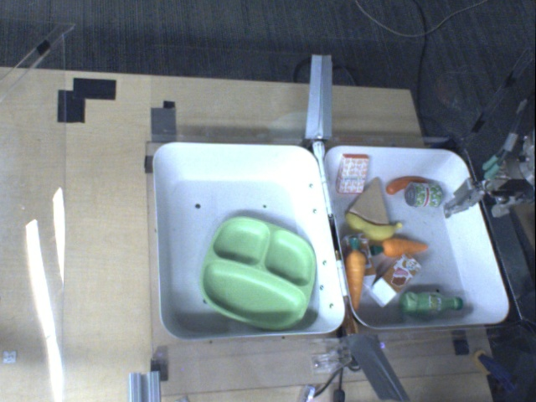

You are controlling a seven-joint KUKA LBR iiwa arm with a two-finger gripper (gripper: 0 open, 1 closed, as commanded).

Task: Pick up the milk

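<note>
The milk is a small white carton with a red-brown patterned end. It lies on its side in the lower middle of the right bin, between two carrots and above a green bottle. My gripper hangs over the bin's upper right rim, well to the right of and above the carton. It is near a green can. Nothing shows in its grasp.
Crowded around the milk are an orange carrot, a second carrot, a banana, a brown wedge and a green bottle. A pink box, red chili and green can lie farther back. The left bin holds a green divided plate.
</note>
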